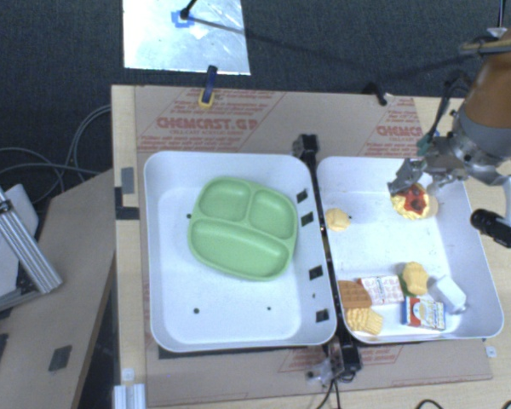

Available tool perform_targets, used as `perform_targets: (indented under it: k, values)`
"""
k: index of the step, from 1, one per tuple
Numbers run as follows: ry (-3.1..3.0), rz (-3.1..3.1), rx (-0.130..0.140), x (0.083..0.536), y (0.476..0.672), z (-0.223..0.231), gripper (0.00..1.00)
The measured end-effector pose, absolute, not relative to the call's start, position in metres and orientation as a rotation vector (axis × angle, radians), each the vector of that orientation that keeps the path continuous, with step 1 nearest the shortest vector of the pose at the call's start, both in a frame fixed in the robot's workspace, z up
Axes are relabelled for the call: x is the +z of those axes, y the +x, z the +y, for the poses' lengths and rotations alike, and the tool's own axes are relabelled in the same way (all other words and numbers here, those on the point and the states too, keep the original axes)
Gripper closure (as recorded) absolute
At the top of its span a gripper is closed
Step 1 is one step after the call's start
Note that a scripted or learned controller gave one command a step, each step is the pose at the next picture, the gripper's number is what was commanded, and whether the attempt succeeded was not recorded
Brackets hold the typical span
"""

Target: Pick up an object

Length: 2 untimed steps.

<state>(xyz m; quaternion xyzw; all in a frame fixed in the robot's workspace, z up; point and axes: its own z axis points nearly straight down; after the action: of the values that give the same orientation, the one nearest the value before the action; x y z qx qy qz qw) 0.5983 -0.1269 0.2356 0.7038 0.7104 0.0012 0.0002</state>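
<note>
The fingers (411, 186) look closed around the small red-and-yellow toy food (414, 204) at three o'clock; it seems light, maybe slippery.

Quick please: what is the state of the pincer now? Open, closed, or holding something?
Pincer: cannot be told. It is low in the right bin, directly at the yellow and red toy food, but a grasp is not visible.

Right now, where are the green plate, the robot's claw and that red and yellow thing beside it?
green plate (243, 228): camera view, middle of its large compartment.
claw (411, 177): camera view, at its fingertips.
red and yellow thing (416, 203): camera view, its red centre.
</note>
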Motion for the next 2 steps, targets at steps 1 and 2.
perform_targets:
  k: [1,2]
  values:
    - [2.211,2.232,0.004,0.224,0.602,-0.079,1.0]
    - [2.21,2.234,0.005,0.227,0.602,-0.016,1.0]
